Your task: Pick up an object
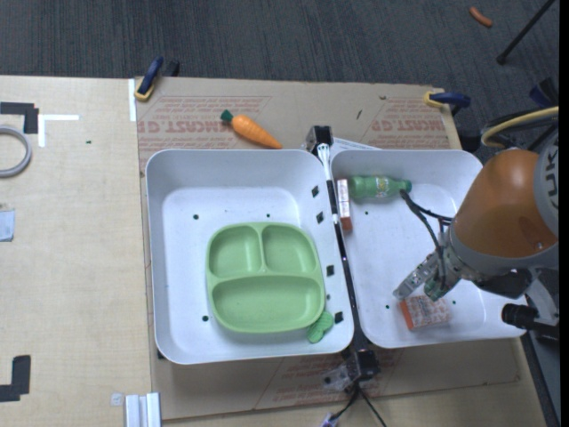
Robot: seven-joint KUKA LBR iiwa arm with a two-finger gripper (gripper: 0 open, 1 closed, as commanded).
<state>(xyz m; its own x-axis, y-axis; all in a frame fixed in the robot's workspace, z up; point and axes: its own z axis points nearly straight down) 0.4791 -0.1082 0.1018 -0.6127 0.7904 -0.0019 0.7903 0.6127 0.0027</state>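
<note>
Approach step: gripper [425, 285] hangs low in right bin [378, 327], just above orange-patterned packet [427, 313]. Finger state cannot be told. Next: a verified closure on the packet.

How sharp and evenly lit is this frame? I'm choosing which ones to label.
Camera view: light is soft and even, shadows faint, no harsh glare on the white bins; the green plate and bottle read clearly; the gripper and the small packet look soft and hard to resolve.
</note>
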